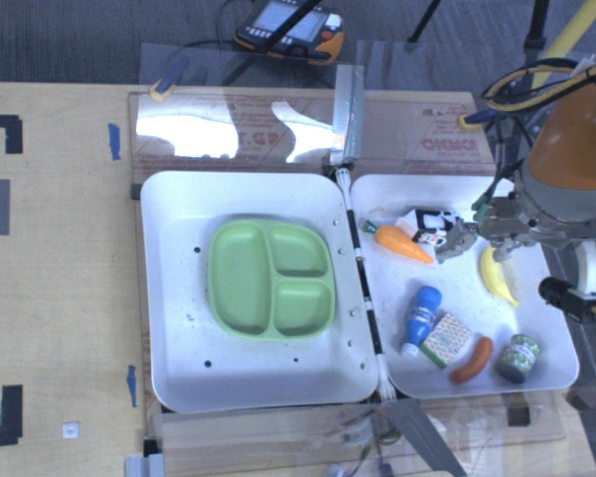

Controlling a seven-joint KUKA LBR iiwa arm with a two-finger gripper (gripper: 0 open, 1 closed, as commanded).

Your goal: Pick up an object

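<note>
A robot gripper (pixel 464 238), finger state impossible to tell, hung over the right bin (pixel 561 371) beside an orange carrot (pixel 402 244); crowding from a black-and-white item (pixel 432 223) risked a missed grasp

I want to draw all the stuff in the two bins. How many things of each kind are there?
Tray: 1, green, in the left bin.
Carrot: 1
Banana: 1
Bottle: 1, blue
Box: 1
Sausage: 1
Can: 1
Black-and-white item: 1, partly hidden, kind unclear.
Total: 8
</note>
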